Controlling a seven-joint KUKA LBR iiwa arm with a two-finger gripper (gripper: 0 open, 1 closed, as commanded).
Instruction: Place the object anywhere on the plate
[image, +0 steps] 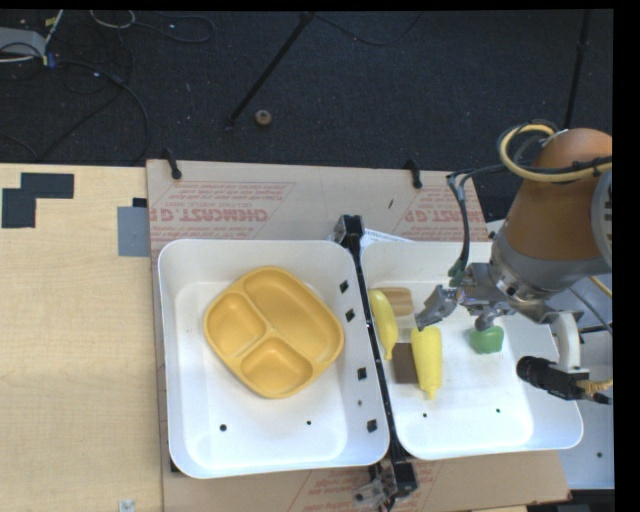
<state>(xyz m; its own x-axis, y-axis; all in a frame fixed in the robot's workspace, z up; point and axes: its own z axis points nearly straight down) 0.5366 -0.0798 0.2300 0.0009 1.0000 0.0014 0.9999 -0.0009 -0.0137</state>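
Two-finger gripper (462, 308) hangs over the right white bin (500, 430), jaws apart, holding nothing, between yellow plastic corn cob (428, 362) and green object (487, 339).

robotics lab, dark carpet with loose cables (110, 70), taped cardboard bench (250, 205), tripod legs (270, 65)

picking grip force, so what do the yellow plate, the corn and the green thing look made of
Yellow plate: likely hard plastic, smooth moulded compartments with a soft sheen. Corn: probably toy plastic or rubber, uniform yellow; texture too small to tell. Green thing: looks like matte plastic, evenly coloured; partly hidden by the gripper.
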